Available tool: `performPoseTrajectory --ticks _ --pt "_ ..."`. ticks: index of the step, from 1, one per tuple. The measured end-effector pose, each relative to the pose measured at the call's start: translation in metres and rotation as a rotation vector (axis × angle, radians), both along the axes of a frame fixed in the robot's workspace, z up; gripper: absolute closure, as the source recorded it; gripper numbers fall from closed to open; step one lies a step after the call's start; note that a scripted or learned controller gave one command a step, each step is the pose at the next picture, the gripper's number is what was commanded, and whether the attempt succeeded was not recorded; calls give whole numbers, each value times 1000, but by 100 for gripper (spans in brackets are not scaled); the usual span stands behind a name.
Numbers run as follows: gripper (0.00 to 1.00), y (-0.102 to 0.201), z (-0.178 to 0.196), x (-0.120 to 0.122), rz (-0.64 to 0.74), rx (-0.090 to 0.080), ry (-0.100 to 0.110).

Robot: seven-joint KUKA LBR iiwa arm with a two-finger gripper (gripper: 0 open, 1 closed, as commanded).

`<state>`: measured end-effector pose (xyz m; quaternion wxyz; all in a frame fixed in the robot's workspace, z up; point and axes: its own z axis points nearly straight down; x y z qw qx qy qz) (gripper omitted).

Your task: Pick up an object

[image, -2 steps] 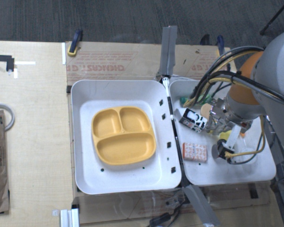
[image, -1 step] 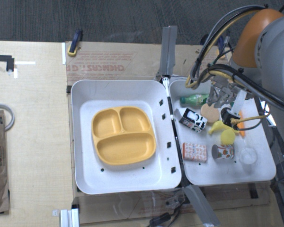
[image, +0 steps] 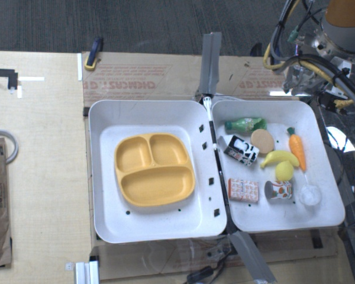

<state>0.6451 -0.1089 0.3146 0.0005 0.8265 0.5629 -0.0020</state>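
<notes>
One cardboard sheet reads reversed "CHEMCAST GP".

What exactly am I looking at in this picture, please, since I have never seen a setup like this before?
One camera fixed above a bench looks down at a slant. The grey arm with an orange band, trailing cables, reaches in at upper right. Two shallow white bins sit side by side. The left bin holds a yellow divided plate. The right bin holds small toys: a green bottle, carrot, banana, lemon, and a small cup. Nothing looks held.
</notes>
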Motion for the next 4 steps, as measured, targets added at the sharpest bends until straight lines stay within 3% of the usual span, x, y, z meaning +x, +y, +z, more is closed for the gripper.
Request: performPoseTrajectory --ticks 1,2,3,4 --pt "100 -1 -16 14 149 1 1" --pt "0 -1 -16 14 149 1 1" --pt "0 -8 24 -21 37 1 1" --pt "0 -55 -87 -41 -20 1 1"
